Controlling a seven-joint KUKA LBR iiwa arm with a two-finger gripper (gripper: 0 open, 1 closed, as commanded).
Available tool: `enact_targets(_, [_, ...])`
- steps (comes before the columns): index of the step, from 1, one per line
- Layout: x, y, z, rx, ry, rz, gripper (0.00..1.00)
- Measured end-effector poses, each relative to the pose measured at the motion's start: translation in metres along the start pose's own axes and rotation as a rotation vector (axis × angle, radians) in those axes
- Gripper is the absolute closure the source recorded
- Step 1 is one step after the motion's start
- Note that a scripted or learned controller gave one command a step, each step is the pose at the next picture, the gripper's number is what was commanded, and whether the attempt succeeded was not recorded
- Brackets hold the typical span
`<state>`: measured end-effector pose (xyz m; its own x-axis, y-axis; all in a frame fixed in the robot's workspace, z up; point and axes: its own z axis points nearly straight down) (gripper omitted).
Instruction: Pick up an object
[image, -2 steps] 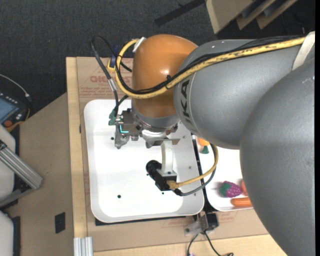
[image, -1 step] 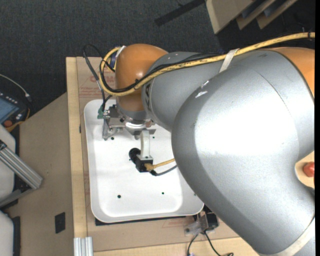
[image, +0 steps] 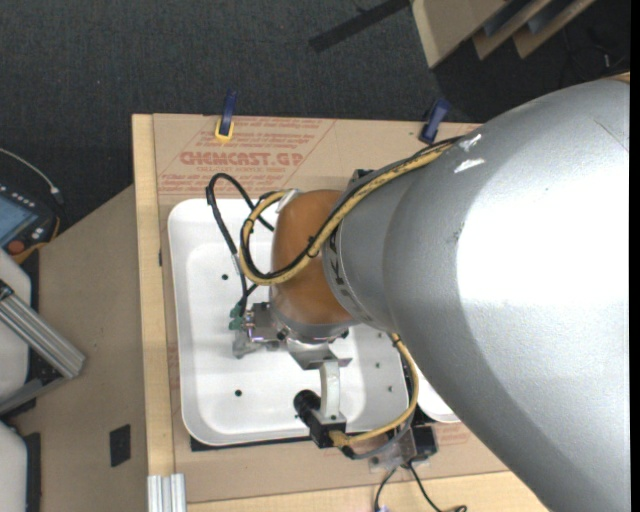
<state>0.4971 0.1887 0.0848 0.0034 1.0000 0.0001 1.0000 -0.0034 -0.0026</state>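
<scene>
Big grey arm hangs over the left white bin; can't tell how the jaws stand. Cardboard-topped bench, dark floor around.

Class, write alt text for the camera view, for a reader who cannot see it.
A large grey robot arm with an orange band reaches down over a shallow white bin on a cardboard-covered bench. Black and yellow cables loop around its wrist.
</scene>
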Motion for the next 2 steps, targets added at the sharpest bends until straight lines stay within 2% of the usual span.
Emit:
enact_targets(1, [0.0379,-0.0199,-0.0107,-0.001,0.001,-0.007,0.00])
enact_targets(2, [0.0355,-0.0186,-0.0102,-0.002,0.000,-0.002,0.00])
